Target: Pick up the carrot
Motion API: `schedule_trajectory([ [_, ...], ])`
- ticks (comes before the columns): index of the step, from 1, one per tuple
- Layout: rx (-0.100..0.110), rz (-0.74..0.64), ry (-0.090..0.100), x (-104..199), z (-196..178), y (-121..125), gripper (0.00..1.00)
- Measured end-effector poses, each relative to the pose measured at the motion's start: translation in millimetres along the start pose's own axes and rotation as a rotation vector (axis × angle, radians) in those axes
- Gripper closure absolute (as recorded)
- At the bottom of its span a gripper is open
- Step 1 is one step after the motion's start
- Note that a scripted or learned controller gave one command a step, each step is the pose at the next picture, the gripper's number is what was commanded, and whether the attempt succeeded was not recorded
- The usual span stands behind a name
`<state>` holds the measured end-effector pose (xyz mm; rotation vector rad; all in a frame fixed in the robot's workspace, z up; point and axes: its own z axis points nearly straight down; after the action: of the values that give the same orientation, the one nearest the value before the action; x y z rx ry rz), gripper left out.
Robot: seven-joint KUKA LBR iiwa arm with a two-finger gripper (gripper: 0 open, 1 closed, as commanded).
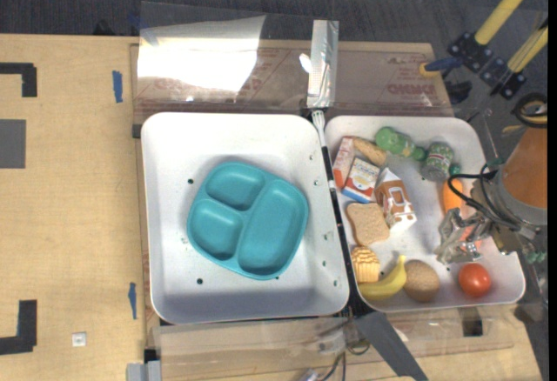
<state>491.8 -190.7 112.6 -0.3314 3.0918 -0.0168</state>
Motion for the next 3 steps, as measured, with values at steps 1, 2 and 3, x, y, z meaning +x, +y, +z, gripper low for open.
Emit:
schedule_trajectory([
  [1,-0.011,0.005,0.018,-128,27,-9,1.00],
  [2,-0.010,-0.055,0.023,-50,25,-38,1.00],
  [3,-0.010,-0.059,0.021,-51,26,-36,0.00],
])
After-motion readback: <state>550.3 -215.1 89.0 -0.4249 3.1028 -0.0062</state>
